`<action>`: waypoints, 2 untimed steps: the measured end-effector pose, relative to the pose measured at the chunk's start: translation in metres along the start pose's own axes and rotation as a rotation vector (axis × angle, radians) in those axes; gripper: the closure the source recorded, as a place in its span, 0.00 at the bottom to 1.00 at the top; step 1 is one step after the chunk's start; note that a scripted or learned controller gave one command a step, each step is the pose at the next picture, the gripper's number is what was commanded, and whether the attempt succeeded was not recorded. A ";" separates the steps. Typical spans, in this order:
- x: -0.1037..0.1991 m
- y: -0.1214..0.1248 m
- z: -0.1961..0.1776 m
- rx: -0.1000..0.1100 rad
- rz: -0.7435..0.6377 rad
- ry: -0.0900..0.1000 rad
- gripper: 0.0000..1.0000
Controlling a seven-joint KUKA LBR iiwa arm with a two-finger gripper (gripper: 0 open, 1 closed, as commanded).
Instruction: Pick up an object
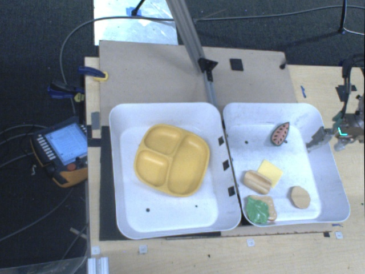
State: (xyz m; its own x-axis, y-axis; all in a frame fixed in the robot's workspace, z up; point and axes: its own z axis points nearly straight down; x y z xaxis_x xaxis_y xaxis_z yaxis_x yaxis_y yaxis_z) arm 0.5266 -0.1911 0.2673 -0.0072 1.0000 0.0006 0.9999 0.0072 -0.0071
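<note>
We see two white bins side by side on the worktop (268, 73). The left bin (122, 210) holds a yellow divided plate (171, 160), approx. centred. The right bin (328, 201) holds the pickable items: a watermelon slice toy (279, 133) in the upper part, a yellow cheese block (270, 172) near the middle w/ a hot dog bun (256, 181) touching its lower left edge, a green-topped sandwich piece (260, 210) by the bottom left corner, and a round tan cookie (299, 197) to the lower right. The end effector (328, 137) sits at the right bin's right rim, well apart from the cheese and the cookie, nearest the watermelon slice toy but not touching it. We can't tell how wide it stands; nothing visible is gripped in it. A teach pendant (60, 150) lies left of the worktop.
</note>
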 end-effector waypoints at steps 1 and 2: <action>0.000 0.000 0.000 -0.001 0.000 0.000 0.00; 0.004 0.004 0.046 0.002 0.002 0.001 0.00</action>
State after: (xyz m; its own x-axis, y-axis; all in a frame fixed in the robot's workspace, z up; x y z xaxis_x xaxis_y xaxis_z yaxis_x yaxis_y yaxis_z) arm 0.5303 -0.1870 0.2210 -0.0052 1.0000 0.0014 0.9999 0.0052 -0.0094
